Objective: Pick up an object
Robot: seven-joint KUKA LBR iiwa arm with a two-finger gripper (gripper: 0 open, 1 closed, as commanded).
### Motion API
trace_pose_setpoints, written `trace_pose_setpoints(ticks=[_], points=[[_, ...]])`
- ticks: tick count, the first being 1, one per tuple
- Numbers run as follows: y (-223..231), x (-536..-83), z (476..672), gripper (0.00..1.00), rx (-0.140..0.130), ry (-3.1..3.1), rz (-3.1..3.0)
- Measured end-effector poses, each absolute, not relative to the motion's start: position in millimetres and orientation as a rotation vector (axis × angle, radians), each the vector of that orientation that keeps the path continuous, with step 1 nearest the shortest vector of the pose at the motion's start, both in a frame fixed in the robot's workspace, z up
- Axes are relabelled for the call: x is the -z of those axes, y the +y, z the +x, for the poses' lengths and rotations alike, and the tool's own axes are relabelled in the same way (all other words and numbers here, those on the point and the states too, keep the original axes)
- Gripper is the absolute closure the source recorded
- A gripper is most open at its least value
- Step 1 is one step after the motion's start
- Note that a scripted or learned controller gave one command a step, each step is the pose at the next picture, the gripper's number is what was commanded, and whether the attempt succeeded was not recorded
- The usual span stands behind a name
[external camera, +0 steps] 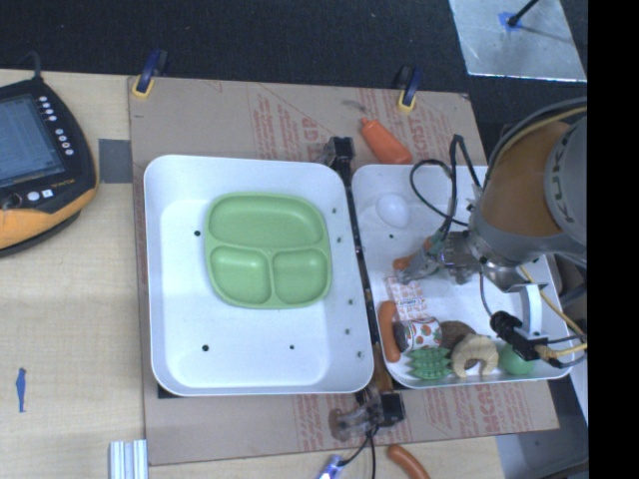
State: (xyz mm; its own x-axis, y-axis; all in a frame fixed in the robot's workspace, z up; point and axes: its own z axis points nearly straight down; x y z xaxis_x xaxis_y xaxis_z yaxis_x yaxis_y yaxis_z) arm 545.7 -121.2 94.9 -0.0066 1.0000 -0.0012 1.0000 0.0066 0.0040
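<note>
My gripper [431, 259] hangs low in the right bin [371, 183], near its middle; I cannot tell its state. At 11 o'clock from it the white egg [391, 210] lies near the far wall, with bare floor between us. At 7 o'clock a small printed can [414, 329] lies tipped, its long axis running roughly 10 to 4 o'clock. Beside the can, an orange carrot [388, 329] lies against the left wall, its long axis 12 to 6. The near edge at 6 o'clock is crowded: a green spiky toy [430, 363], a tan piece [476, 353]. The left bin [170, 267] holds a green divided plate [268, 249] with open floor all round it.
</note>
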Motion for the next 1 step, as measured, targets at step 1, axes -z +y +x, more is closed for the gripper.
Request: trace_pose_setpoints(ticks=[1], points=[[-125.7, -92.5, 579.7, 0.0, 0.001, 2.226, 2.219]])
